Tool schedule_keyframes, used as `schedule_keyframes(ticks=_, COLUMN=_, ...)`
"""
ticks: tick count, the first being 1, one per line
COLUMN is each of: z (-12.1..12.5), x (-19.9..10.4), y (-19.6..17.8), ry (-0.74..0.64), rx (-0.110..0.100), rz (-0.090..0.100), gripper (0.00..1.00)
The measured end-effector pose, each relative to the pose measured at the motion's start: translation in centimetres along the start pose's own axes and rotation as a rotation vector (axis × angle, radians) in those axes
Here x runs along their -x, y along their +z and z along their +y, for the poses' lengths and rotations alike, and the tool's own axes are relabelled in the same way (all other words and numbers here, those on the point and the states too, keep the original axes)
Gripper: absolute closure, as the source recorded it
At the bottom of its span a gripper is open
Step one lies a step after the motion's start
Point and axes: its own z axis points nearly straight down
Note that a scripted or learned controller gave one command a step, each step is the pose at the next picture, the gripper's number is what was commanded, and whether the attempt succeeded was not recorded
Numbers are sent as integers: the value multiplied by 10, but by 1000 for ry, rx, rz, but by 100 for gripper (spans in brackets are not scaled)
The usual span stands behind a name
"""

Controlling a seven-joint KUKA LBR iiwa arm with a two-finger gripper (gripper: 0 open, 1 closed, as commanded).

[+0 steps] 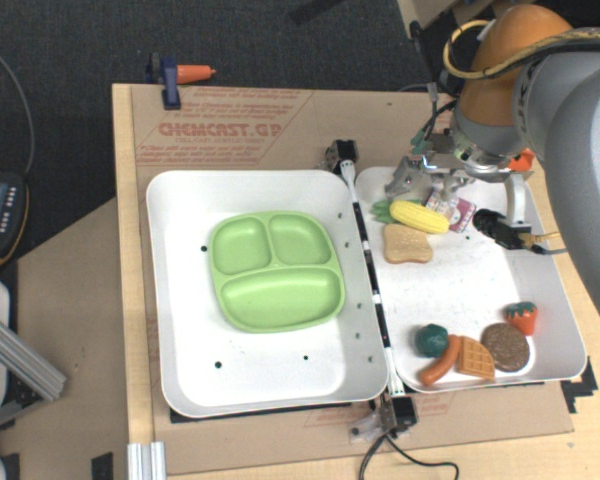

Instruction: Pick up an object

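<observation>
My gripper (432, 178) hangs over the back of the right bin (550, 298), just above and behind a yellow corn cob (418, 216). A pink packet (452, 209) lies right of the cob, partly under the gripper. A tan bread slice (407, 246) sits just in front of the cob. Near the bin's front edge lie a teal round piece (431, 339), an orange sausage (438, 368), a waffle wedge (473, 358), a brown round patty (505, 347) and a red strawberry-like piece (522, 317).
The left bin (180, 298) holds a green divided plate (276, 270). A black divider strip (365, 258) runs between the bins. The grey arm with its orange band (510, 48) fills the upper right. A blue clamp (169, 80) sits at the board's back edge.
</observation>
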Motion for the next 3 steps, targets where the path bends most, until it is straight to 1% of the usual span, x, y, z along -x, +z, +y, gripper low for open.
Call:
schedule_keyframes(ticks=1, z=-19, x=4, y=48, ry=6, rx=-13, rz=2, gripper=0)
schedule_keyframes(ticks=2, z=-34, x=7, y=46, ry=6, rx=-11, rz=2, gripper=0)
schedule_keyframes(ticks=3, z=-33, x=6, y=35, ry=5, rx=-7, rz=1, gripper=100)
